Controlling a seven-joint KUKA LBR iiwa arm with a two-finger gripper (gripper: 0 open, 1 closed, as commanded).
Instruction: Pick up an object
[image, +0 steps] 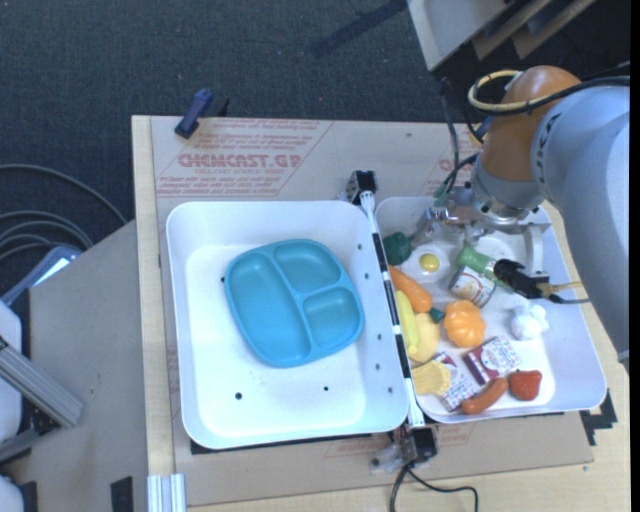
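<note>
Bench: two shallow white bins side by side on a brown board (250, 150) printed with red lettering.

Left bin (195, 330): holds one blue divided tray (293, 300), three compartments, lying flat and slightly turned, roughly mid-bin. A few small dark specks on the bin floor near it.

Right bin (575, 355): crowded with toy food.
- Fried egg (429, 263) toward the far end, with a green piece (398, 246) just beside it at the bin's left wall.
- Carrot (411, 288) lies along the left wall, a yellow banana (406, 322) next to it.
- Small green-topped can (472, 275) tilted, just under the arm's wrist.
- Orange fruit (464, 324) near the middle; a yellow pear-shaped piece (425, 338) touches its left side.
- Yellow wedge (432, 378), red-and-white packet (490, 360), sausage (482, 397) and strawberry (525, 384) cluster at the near end.
- White lumpy item (528, 321) near the right wall.

Arm: reaches in from the right, orange band above the wrist, over the far end of the right bin. Gripper (478, 232) sits low above the egg and can. Its state cannot be told from this angle; the wrist hides the tips. No object visibly lifted; all items appear to rest in the bin.

Blue clip (194, 113) lies at the board's far left corner. Black clamps (362, 184) mark the seam between bins.
</note>
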